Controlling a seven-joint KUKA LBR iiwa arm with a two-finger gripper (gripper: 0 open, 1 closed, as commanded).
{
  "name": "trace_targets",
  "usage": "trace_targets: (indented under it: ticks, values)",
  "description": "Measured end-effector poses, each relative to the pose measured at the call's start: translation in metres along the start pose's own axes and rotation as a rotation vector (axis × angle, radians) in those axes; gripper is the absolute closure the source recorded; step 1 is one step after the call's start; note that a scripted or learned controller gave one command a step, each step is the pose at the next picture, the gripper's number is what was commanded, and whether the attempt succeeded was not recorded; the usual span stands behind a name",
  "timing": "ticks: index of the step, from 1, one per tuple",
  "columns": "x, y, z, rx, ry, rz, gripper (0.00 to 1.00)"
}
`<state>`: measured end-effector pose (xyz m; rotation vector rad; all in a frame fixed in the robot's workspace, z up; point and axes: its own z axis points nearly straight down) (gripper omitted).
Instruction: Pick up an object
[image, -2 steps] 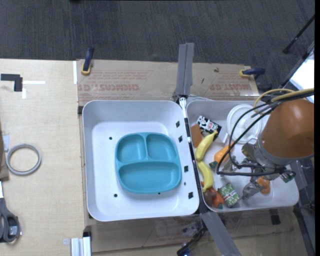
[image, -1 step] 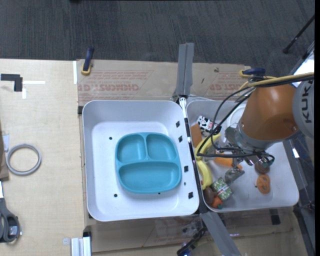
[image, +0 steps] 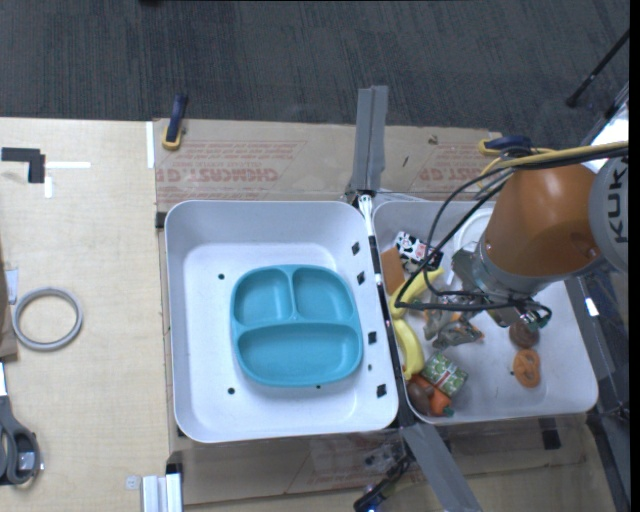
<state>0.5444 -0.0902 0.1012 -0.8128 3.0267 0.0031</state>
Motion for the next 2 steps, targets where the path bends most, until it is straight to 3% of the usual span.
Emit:
trace_targets:
  ticks: [1, 2]
  values:
    - [-0.003, 0.022, -0.143, 0.001, 0.003, -0.104, 1.00]
    - [0.010, -0.035, -0.074, -0.002, 0.005, -0.258, 1.00]
